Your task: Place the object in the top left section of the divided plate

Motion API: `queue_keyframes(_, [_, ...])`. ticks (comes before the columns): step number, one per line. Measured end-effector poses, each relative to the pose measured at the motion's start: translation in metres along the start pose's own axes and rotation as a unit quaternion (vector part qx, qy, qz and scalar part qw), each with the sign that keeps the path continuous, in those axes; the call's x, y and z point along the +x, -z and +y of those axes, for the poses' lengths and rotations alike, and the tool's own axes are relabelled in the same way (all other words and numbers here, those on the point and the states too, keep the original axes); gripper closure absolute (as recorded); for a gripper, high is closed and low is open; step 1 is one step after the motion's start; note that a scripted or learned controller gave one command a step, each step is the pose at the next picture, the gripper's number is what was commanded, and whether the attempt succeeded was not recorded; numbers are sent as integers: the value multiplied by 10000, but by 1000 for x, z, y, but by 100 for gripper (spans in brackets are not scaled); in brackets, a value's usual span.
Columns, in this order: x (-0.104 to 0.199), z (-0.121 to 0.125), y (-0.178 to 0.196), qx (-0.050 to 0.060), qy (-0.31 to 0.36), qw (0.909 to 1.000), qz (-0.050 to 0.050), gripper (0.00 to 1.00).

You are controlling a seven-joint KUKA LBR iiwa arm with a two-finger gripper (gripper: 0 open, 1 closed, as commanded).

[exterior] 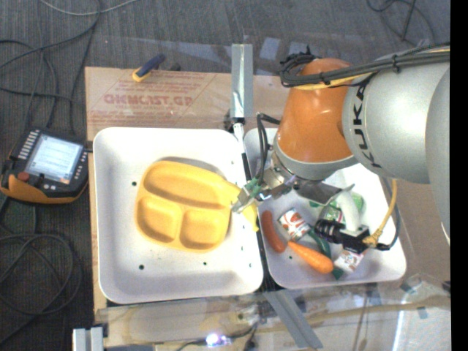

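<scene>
KUKA arm (365,115), grey w/ orange band, reaches in from the right and covers the upper part of the right bin (391,265). Left bin (117,269) carries the yellow divided plate (186,205): one long section along its upper side, two smaller sections below. Gripper (248,194) sits at the plate's right edge, over the divider between bins; whether it is apart, together or clamped on sth cannot be told, wrist and clutter mask it. A small green-and-white item (253,189) lies at the tip; prob. the task object, but no grasp is confirmed. From the tip, the plate's upper-left section lies to the left and slightly up, so the coming move is judged a short leftward carry. Item too small to give long axis or heading. Right bin also has a sausage (273,232), long axis running down-right, and a carrot (311,257), tip pointing left.
</scene>
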State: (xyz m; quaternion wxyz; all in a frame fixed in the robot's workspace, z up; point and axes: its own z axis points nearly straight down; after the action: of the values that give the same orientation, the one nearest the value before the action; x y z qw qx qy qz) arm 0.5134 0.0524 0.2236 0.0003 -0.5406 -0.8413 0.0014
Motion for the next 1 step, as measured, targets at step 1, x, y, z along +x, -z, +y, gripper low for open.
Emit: queue_keyframes(1, [-62, 70, 5, 0, 1748, 9846, -8, 100])
